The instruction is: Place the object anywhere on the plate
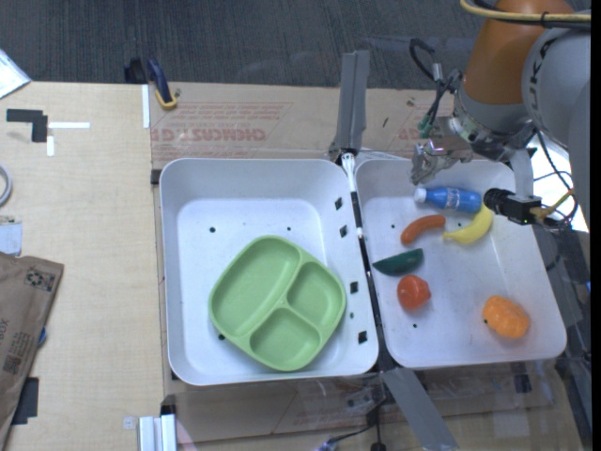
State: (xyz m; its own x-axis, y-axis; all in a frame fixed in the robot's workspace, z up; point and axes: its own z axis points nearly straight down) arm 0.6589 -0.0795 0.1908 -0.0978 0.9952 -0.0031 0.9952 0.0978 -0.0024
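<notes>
the grey robot arm with the orange band (pixel 526 54) comes in from the top right corner and bends down over the back of the right bin. its small metal claw (pixel 427 165) points down at the far left corner of that bin, just above and to the left of the blue and white plastic bottle (pixel 449 198). i cannot tell how wide the claw is, and nothing can be seen held in it.

going from left to right: the wooden bench top (pixel 84 205) has lots of bare room. next is the shallow white left bin (pixel 188 252). in it lies the light green plastic plate with three sections (pixel 278 303), near the front, with bare white floor behind it and to its left. the two bins touch in the middle.

the shallow white right bin (pixel 526 346) holds the toys. the dark green pepper shape (pixel 398 262) lies close to the left wall, the round red tomato (pixel 414 292) just below it. the orange-red sausage shape (pixel 422 228) lies just under the bottle. the yellow banana (pixel 471 228) is beside the bottle's right end. the round orange fruit (pixel 507 317) sits apart near the front right, with bare floor around it.
</notes>
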